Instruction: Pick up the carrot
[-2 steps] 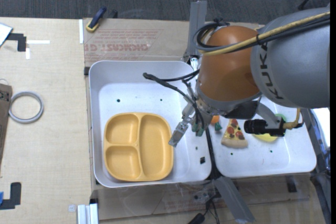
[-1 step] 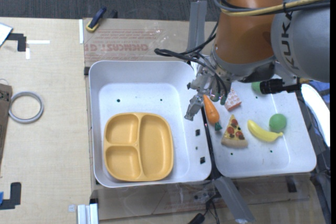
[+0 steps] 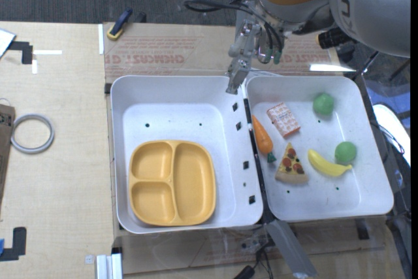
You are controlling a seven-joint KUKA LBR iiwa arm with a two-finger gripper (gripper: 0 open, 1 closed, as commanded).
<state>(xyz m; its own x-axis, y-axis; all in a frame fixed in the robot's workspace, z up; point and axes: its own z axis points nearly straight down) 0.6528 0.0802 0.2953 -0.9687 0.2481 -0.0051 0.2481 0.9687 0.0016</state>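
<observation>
Bench: two white bins (image 3: 124, 140).
Carrot (image 3: 262, 134): untouched, left edge of right bin.
Gripper (image 3: 235, 83): above the carrot, empty; finger state cannot be told.
Remaining: descent, grasp, lift.

You've got an orange carrot (image 3: 262, 134), yellow banana (image 3: 328, 164), two green balls (image 3: 322, 104), yellow divided plate (image 3: 173, 182), white bins (image 3: 124, 114).

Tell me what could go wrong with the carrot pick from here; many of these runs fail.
The carrot lies tight against the right bin's left wall, so a finger may hit the wall instead of sliding beside it. The pizza slice sits just by the carrot's green tip and the cracker box is close, so either could get nudged. The gripper hangs over the divide, not the carrot.
</observation>
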